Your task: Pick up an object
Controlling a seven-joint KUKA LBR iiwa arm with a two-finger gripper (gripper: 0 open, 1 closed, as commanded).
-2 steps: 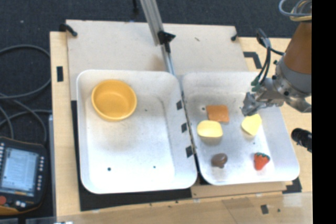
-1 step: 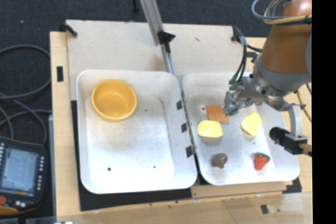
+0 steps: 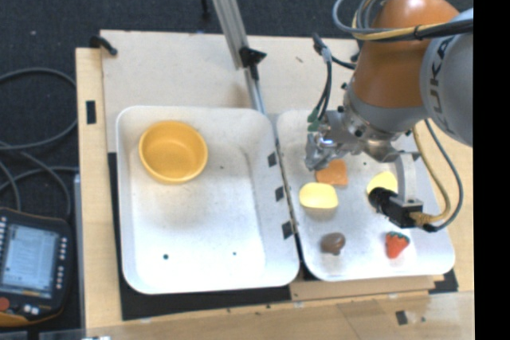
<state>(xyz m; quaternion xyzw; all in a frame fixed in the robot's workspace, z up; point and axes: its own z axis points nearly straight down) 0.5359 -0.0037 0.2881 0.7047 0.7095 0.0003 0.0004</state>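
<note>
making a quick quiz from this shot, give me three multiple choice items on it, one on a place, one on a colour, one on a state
1. Which bin holds the yellow bowl?
A. left bin
B. right bin
C. neither, it sits on the bench

2. What colour is the piece just below the hand?
A. blue
B. orange
C. white

3. How does the yellow bowl sit?
A. upside down
B. upright, opening upward
C. stacked on another bowl

Answers: 1 A, the bowl rests in the left bin's upper corner; 2 B, the piece under the hand is plainly orange; 3 B, its hollow inside faces the camera.
</note>
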